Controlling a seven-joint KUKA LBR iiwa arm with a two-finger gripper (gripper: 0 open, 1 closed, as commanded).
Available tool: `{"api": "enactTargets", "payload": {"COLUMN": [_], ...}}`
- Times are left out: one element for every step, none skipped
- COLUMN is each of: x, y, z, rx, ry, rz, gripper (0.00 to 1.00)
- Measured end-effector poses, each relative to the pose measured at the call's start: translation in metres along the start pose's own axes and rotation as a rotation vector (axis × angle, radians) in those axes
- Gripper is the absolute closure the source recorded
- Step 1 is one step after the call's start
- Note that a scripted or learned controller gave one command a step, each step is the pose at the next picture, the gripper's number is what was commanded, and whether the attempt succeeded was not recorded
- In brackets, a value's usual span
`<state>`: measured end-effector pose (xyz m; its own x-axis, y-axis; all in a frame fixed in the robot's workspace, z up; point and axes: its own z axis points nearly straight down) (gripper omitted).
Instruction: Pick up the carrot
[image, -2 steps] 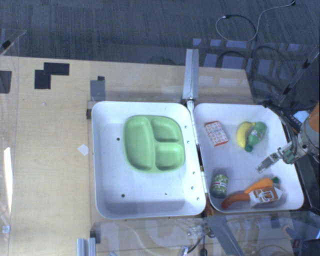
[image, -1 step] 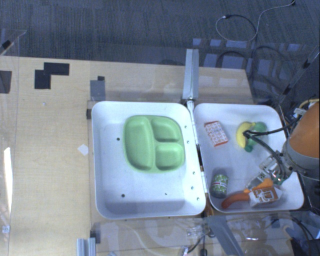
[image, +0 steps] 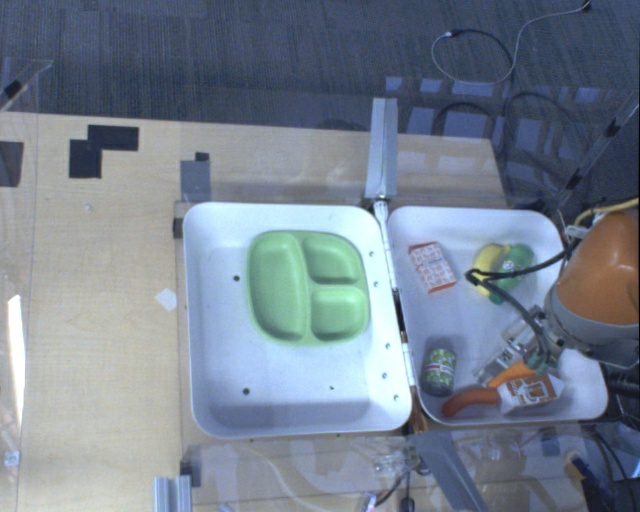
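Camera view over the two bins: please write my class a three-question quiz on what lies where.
1. True or false: the green tray lies in the left bin.
2. Which lies nearest the gripper? A) small can B) carrot C) red-patterned card
3. Fill in: the carrot's end rests beside a white ____.

Key: 1 true; 2 B; 3 carton
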<state>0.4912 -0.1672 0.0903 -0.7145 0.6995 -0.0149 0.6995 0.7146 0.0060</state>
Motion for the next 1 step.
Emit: {"api": "enactTargets", "payload": {"x": [-0.0026], "y": [0.0035], "z": [-0.0125], "rx": [-0.007], "ry": [-0.008], "rz": [-0.001], "gripper": [1.00]}}
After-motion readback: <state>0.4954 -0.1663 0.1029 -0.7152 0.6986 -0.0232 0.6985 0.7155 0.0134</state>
